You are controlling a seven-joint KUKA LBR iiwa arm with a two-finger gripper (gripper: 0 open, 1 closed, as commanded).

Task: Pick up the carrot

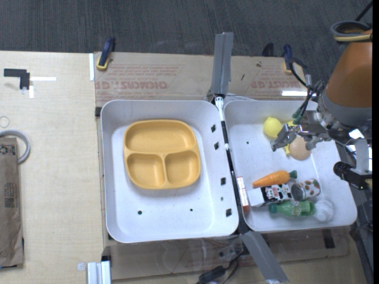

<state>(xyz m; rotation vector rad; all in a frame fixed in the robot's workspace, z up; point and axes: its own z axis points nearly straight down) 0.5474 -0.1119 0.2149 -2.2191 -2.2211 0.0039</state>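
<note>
The carrot (273,178) is orange with a green top. It lies flat in the right bin (251,152), its tip pointing left and its top to the right. My gripper (285,139) hangs over the upper middle of that bin, above and slightly right of the carrot and well apart from it. It is open with nothing between its fingers. A yellow lemon (272,126) sits just to its left, and a beige egg-shaped thing (299,150) lies right below it.
Just below the carrot lie a small black-and-white carton (276,193), a can (306,189) and a green bottle (291,209). The left bin (112,176) holds a yellow divided plate (161,154). A grey divider bar (222,64) runs between the bins.
</note>
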